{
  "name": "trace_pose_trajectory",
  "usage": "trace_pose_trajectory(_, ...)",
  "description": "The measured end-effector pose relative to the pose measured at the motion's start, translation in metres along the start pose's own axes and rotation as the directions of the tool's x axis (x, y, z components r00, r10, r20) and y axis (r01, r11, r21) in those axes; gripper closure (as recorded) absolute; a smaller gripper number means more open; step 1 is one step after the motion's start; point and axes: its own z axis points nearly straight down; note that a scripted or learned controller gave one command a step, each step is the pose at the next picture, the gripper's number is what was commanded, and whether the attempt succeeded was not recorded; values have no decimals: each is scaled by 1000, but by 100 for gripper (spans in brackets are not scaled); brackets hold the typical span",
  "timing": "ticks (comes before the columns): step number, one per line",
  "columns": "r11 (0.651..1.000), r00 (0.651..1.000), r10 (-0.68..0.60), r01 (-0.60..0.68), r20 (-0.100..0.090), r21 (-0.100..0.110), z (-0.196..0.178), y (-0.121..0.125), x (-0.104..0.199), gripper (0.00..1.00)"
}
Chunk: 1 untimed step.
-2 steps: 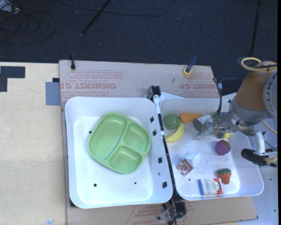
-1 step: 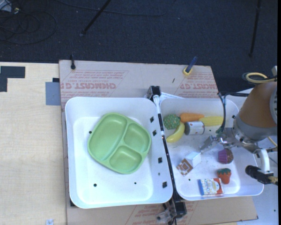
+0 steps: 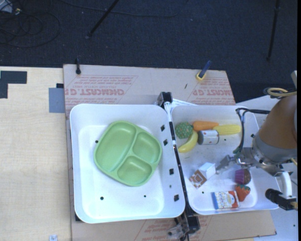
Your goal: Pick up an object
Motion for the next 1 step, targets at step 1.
trace_pose_trajectory(1, 1000, 1000, 0, 0, 1, -2, -1, -33, -6, 0)
